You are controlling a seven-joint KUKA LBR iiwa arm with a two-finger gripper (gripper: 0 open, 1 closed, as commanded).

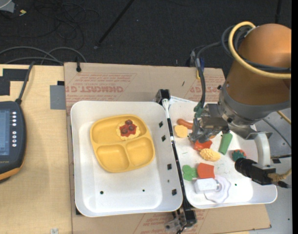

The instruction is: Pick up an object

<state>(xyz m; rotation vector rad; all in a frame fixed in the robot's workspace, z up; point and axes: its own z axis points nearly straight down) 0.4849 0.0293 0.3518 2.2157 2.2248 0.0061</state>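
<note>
My gripper (pixel 202 132) is low in the right bin (pixel 266 195), among several toy foods. Directly under it lies a red piece (pixel 203 145), partly covered by the gripper. I cannot tell whether the two touch. A yellow corn cob (pixel 209 154) lies just in front of the gripper. To its left are a yellow-orange round piece (pixel 181 130) and an orange sausage (pixel 184 123). A green cylinder (pixel 225 143) lies to its right.
The right bin's front part holds a green round piece (pixel 188 171), a red-orange block (pixel 206 169), a white block (pixel 206 185) and a small red and green item (pixel 237 154). The left bin (pixel 85 189) bears a yellow divided plate (pixel 122 145) with red berries (pixel 129 127).
</note>
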